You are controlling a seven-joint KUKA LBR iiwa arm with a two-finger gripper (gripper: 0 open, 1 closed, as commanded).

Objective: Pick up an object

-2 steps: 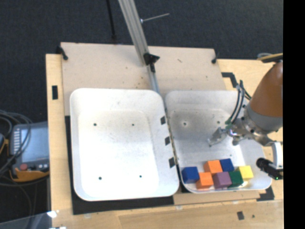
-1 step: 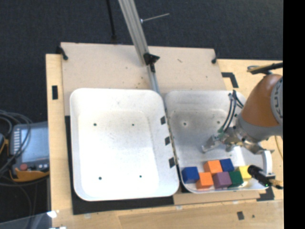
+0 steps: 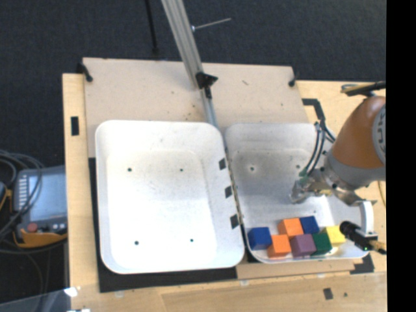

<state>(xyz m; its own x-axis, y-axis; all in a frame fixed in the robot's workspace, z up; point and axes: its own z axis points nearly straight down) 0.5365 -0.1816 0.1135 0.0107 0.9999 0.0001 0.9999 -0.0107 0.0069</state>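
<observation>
— Bins first: where's everything?
— Left bin (image 3: 162,194) bare white; right bin (image 3: 273,148) has coloured blocks (image 3: 296,237) clustered in its near corner.
— Arm?
— Reaching in from the right, wrist bent down, claw (image 3: 302,190) low above the blocks. Grip state: can't tell.

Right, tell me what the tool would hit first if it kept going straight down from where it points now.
Probably the bare floor of the right bin. The tool points down over white bin floor, above the cluster of blocks in the near corner. Depth is hard to judge from this slanted view.
</observation>
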